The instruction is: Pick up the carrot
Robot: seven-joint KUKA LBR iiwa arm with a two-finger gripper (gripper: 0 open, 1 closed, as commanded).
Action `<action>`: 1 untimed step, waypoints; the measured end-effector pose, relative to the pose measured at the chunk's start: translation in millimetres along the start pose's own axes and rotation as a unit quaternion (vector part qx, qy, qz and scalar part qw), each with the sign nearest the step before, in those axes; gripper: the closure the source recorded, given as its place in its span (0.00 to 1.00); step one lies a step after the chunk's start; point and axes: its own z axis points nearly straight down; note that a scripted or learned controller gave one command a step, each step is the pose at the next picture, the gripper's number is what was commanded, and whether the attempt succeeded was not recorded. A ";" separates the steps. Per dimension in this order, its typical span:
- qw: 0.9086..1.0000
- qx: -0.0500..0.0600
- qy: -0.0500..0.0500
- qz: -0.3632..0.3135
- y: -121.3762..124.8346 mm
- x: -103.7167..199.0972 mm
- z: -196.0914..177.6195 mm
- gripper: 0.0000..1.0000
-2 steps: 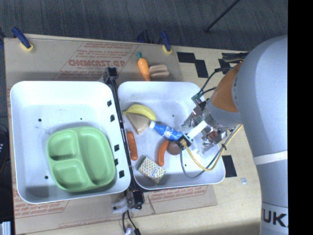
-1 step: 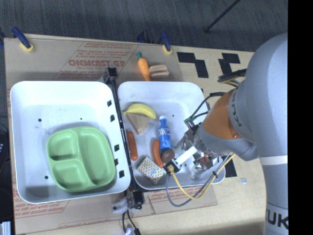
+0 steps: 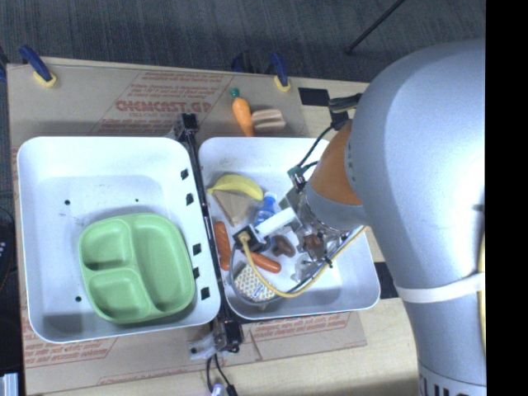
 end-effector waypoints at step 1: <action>1.000 0.002 -0.001 -0.002 -0.3 -0.1 -9.5 1.00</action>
